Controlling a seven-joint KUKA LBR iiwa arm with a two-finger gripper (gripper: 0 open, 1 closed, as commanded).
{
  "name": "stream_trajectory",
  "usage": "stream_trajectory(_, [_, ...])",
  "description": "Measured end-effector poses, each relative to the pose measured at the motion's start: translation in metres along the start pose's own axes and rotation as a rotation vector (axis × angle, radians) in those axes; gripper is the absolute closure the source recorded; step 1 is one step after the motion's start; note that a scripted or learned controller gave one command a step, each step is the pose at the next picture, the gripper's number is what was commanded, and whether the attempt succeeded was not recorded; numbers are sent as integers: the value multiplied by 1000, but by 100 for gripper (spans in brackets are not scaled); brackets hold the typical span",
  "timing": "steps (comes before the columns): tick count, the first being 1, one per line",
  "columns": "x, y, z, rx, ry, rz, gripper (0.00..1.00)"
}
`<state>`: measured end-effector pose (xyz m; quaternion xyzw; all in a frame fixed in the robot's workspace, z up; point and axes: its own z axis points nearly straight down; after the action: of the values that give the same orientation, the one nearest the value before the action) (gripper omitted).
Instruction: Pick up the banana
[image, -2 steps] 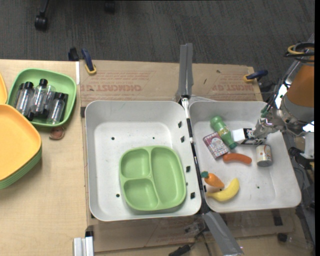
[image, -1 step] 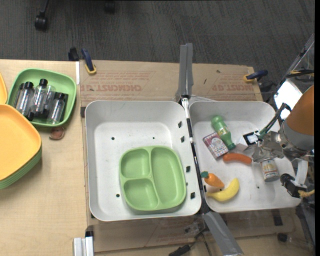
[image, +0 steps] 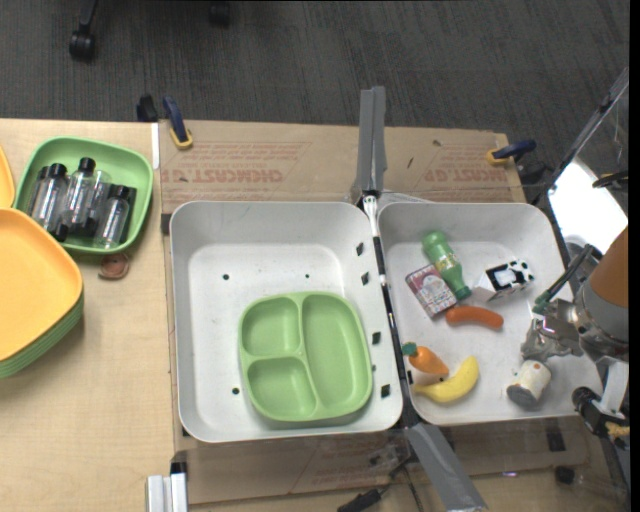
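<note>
Yellow banana (image: 452, 382) is lying on the floor of the right bin (image: 560, 255), near-left corner, touching the small orange carrot toy (image: 426, 361) just on its left. Nothing has lifted it, so as I read it the pick is not yet done.

Gripper (image: 545, 338) sits at the right side of the same bin, well apart from the banana, hovering just above a small white cup-like thing (image: 527, 382). You get a poor angle on the tip here: I cannot tell whether the fingers are apart or together, and nothing shows clamped between them.

Other clutter in that bin: green bottle (image: 443, 260), pink card pack (image: 431, 292), red-orange sausage-shaped toy (image: 474, 317), black-and-white toy (image: 509, 277) at the far right. None of it lies between gripper and banana except possibly the white piece.

Left bin (image: 200, 300) holds the green divided tray (image: 303, 356). Not relevant to you.

What's left, in my judgement: the whole job. You'd need to move left across the bin, come down on the banana's middle, close and lift. Watch the carrot; it's touching, so it may get dragged or caught.
</note>
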<state>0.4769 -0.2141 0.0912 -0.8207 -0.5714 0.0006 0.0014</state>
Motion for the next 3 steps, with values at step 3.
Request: stream_trajectory(3, [-4,6,0,3,1,804,100])
